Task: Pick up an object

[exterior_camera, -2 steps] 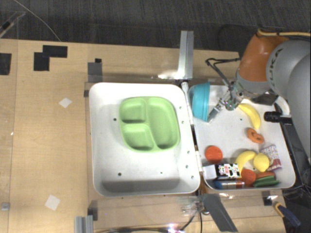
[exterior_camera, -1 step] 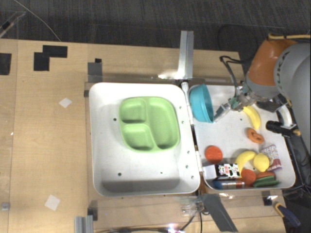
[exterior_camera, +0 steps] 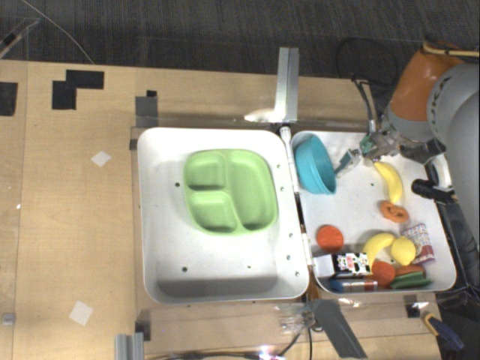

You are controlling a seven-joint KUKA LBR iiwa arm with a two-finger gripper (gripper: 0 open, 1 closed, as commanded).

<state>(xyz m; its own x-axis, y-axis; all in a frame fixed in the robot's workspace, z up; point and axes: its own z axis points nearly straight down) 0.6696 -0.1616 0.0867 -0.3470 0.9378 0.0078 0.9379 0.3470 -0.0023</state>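
Observation:
My gripper (exterior_camera: 369, 148) hangs over the far part of the right bin (exterior_camera: 442, 272), between the blue bowl (exterior_camera: 313, 163) and a banana (exterior_camera: 390, 181). The bowl leans on its side against the bin's left wall. The banana lies just right of and below the gripper. Nothing shows as held. Further forward lie an orange slice-shaped piece (exterior_camera: 394, 212), a red tomato-like ball (exterior_camera: 330, 237), a yellow lemon (exterior_camera: 403, 250) and a second yellow fruit (exterior_camera: 377, 242).
The left bin (exterior_camera: 157, 201) holds a green divided plate (exterior_camera: 229, 190). The near edge of the right bin is crowded with a small black-and-white box (exterior_camera: 351, 263), red and green pieces (exterior_camera: 397, 274) and a marker-like stick (exterior_camera: 354, 283). A metal post (exterior_camera: 288, 81) stands behind the bins.

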